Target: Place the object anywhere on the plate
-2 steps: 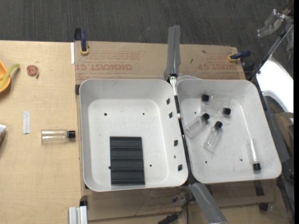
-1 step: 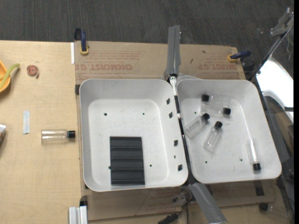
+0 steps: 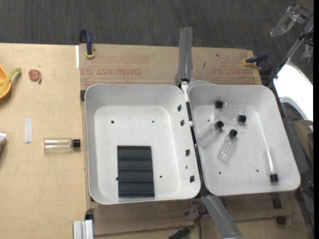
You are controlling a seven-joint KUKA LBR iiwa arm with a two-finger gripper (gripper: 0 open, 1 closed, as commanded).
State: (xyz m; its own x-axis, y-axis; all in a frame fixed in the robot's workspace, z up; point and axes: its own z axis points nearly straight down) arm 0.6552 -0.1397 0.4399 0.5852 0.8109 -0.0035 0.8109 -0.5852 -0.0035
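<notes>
Nothing is yet being carried to the dark ribbed plate lying in the left bin, since the small clear bottles are lying loose in the right bin, while the gripper's state cannot be told.

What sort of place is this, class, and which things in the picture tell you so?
Probably a robotics lab or test bench. Two shallow white bins sit side by side on cardboard clamped to a wooden bench; several small clear bottles lie in the right bin, and a ridged black plate in the left.
</notes>
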